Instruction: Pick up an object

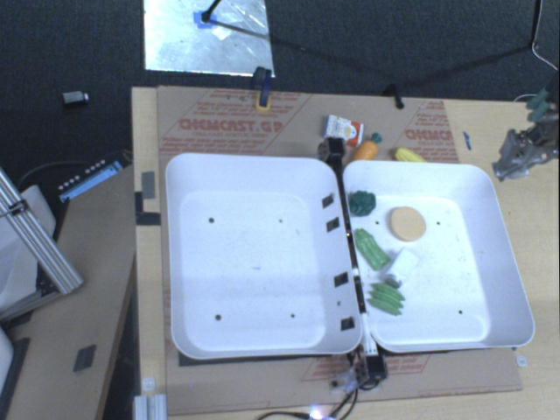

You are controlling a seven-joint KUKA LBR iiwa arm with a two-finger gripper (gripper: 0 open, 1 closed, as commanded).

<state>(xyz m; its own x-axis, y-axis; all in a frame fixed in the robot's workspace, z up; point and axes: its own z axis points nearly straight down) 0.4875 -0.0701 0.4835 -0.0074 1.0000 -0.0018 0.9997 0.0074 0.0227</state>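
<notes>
The right bin (490, 261) holds several small objects along its left side. These are a dark green lump (362, 203), a tan round disc (407, 223), a green ridged vegetable (371, 249), a small white block (402, 262) and a green pod (386, 297). My gripper (523, 152) hangs at the far right, beyond the right bin's upper right corner and well away from all the objects. Nothing shows in it.
The left bin (254, 252) adjoins the right one. Behind the bins on the cardboard lie an orange carrot (365, 150), a yellow piece (408, 156) and a white packet (341, 129). A clamp (262, 90) sits at the board's far edge, with a metal sheet (207, 24) beyond.
</notes>
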